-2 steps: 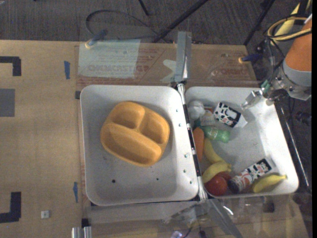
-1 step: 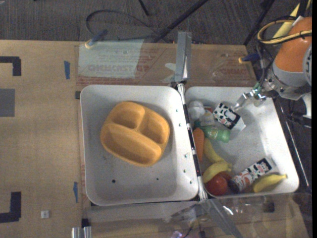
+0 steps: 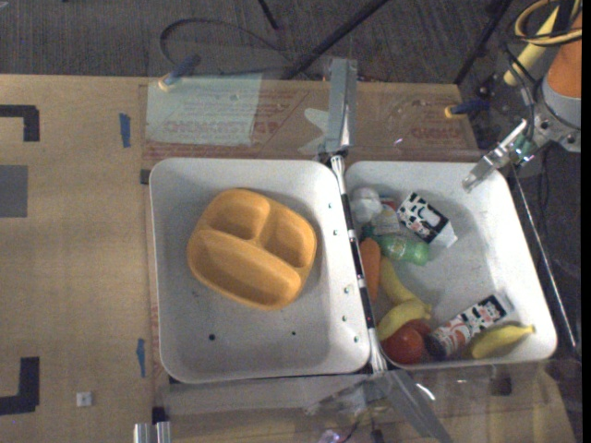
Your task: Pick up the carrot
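Note:
The carrot (image 3: 370,266) is a short orange piece lying lengthwise against the left wall of the right bin (image 3: 517,247). A green bottle (image 3: 404,248) touches its upper end and a yellow banana (image 3: 395,286) lies along its right side. My gripper (image 3: 484,167) hangs over the right bin's far right corner, well away from the carrot, up and to its right. Nothing is visible in it.
In the right bin are also a cow-print carton (image 3: 426,218), a white object (image 3: 367,204), a red tomato (image 3: 404,344), a second banana (image 3: 403,316), a cow-print bottle (image 3: 469,324) and a third banana (image 3: 500,340). The left bin (image 3: 175,321) holds an orange divided plate (image 3: 251,246).

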Available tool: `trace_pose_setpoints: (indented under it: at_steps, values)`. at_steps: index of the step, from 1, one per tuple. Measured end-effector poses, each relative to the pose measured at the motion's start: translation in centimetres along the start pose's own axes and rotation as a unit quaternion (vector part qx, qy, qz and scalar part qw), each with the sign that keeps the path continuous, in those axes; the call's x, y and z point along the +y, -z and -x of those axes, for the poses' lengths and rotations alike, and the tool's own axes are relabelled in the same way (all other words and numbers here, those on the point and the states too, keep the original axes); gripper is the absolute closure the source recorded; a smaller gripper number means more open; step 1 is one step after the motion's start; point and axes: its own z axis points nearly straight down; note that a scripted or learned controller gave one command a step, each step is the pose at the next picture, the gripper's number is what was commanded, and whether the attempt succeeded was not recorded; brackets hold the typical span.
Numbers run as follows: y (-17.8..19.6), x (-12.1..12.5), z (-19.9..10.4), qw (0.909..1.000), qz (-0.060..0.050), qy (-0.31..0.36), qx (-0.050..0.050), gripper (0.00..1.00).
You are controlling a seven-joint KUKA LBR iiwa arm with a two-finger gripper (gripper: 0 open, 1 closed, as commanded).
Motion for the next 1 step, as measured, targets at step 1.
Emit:
trace_pose_setpoints:
  at_steps: [1]
  values:
    - [-5.25,0.11,0.48,0.9928,0.004,0.120,-0.006,0.00]
